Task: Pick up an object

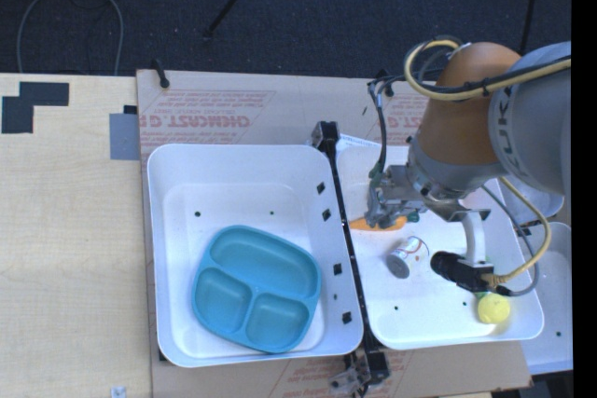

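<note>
the hand [384, 212] sat low in the right bin [438, 336], centre-right of frame, directly over an orange object [392, 224]; grip state could not be told. a small metallic can [405, 256] lay just below. a blue divided tray [255, 287] occupied the left bin [177, 200].

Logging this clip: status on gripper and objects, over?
Gripper low in right bin, over orange object. Silver can, yellow ball loose. Blue tray left bin.
</note>
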Motion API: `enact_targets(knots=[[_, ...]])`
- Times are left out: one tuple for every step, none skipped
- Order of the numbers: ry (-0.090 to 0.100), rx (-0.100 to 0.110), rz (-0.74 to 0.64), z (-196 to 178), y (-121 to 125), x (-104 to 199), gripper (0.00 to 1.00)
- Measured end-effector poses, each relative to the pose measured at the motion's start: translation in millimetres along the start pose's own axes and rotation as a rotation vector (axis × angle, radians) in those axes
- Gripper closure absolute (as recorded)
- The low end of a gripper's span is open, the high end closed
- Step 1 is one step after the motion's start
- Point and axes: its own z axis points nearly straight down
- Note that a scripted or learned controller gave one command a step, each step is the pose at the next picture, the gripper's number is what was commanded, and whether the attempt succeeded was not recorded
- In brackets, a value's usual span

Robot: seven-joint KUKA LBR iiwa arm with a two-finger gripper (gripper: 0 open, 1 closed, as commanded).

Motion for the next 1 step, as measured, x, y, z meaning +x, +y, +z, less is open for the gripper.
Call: enact_targets(knots=[[0.0, -0.003, -0.002, -7.2, -2.3, 43.4, 1.0]])
